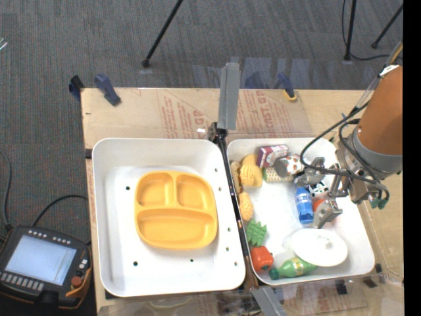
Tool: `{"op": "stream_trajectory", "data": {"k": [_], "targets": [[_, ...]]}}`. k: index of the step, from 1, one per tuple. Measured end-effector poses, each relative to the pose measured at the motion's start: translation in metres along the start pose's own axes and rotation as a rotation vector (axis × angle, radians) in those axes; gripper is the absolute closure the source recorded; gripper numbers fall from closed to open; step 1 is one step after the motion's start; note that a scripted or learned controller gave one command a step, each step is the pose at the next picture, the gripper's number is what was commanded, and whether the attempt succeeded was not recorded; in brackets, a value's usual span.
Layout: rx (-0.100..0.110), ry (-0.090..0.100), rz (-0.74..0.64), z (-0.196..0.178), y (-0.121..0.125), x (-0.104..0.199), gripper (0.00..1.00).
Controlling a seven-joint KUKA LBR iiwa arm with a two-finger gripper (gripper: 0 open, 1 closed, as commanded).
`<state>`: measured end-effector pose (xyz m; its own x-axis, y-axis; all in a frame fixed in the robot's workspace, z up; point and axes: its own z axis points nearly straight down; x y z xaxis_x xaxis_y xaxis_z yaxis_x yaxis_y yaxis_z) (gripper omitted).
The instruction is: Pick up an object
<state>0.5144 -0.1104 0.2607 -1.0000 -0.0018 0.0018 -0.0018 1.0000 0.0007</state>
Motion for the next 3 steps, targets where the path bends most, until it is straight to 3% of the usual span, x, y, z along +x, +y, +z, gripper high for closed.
{"op": "stream_trajectory", "data": {"k": [1,2,3], "targets": [[-0.002,0.005,0.089,0.074,-0.033,-0.057,0.00],[0.004,-0.025,0.162,0.131,-0.036,-0.109,0.00],[-0.001,0.000,0.159,0.174,-0.095,-0.045,0.00]]}}
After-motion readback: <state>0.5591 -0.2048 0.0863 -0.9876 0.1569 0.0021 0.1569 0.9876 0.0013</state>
